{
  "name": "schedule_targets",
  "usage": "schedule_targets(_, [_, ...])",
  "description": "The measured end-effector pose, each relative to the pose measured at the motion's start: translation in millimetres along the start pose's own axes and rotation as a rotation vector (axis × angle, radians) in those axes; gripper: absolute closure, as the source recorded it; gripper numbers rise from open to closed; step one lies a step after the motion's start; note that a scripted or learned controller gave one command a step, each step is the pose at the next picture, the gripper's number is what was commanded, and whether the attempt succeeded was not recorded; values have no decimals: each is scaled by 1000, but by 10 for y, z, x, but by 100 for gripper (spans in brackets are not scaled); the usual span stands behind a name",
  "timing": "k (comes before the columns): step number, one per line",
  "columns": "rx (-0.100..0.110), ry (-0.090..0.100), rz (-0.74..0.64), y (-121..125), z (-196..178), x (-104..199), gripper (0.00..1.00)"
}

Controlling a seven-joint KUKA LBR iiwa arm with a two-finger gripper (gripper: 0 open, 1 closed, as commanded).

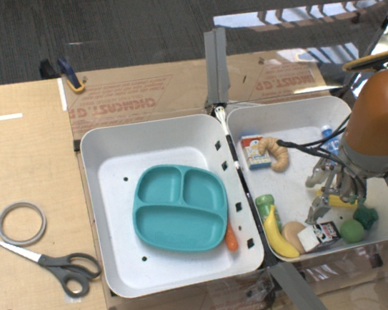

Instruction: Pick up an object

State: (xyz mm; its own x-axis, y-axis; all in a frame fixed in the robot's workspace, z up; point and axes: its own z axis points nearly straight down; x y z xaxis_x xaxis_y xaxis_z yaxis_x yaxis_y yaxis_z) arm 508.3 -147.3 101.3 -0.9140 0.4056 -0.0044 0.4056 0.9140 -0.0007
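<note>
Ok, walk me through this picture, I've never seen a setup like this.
One camera looks down at a slant on a bench with two white trays. The grey and orange shape at right is a robot arm; its gripper hangs low inside the right tray, among a banana, a croissant, a small box and a green ball. I can't tell whether it holds anything. The left tray has a teal plate. Scissors and tape lie outside.
</note>
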Motion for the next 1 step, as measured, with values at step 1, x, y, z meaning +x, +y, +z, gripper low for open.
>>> schedule_targets(1, [-5, 6, 244, -71, 95, -1480, 0])
